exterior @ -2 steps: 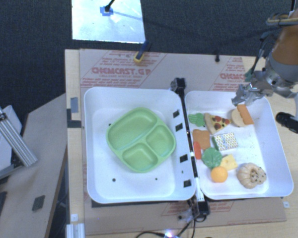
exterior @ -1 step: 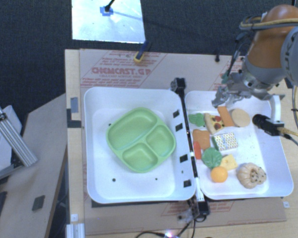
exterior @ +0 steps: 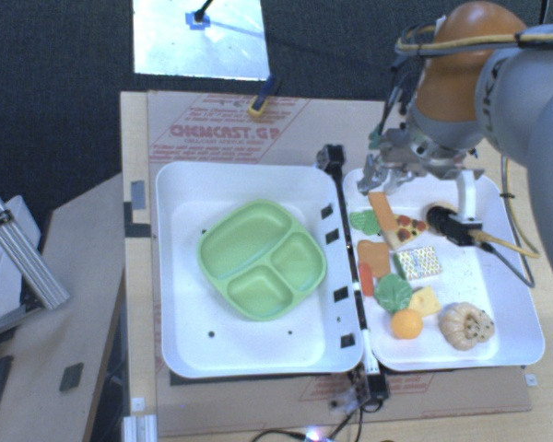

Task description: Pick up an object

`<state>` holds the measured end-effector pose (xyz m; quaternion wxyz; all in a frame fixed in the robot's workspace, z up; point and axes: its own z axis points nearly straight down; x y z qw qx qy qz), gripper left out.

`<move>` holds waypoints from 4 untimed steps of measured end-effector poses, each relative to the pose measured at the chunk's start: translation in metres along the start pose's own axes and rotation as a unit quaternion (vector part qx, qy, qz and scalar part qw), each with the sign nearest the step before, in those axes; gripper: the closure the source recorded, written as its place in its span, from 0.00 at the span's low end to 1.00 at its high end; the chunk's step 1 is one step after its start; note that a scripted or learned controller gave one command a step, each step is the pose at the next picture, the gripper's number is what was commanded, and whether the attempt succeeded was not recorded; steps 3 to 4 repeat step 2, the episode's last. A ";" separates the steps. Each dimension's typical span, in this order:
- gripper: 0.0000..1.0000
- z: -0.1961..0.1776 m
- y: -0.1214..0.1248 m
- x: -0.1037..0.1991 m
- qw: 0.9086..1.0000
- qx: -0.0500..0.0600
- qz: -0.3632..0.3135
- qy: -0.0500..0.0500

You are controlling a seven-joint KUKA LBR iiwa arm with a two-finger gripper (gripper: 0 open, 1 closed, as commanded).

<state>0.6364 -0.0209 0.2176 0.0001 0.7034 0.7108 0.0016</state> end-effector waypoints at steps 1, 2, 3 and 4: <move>1.00 -0.017 -0.003 0.024 1.000 0.000 0.002 0.000; 1.00 -0.014 -0.001 0.013 1.000 0.000 0.005 -0.001; 1.00 -0.014 -0.001 0.013 1.000 0.000 0.005 -0.001; 1.00 -0.014 -0.001 0.013 1.000 0.000 0.005 -0.001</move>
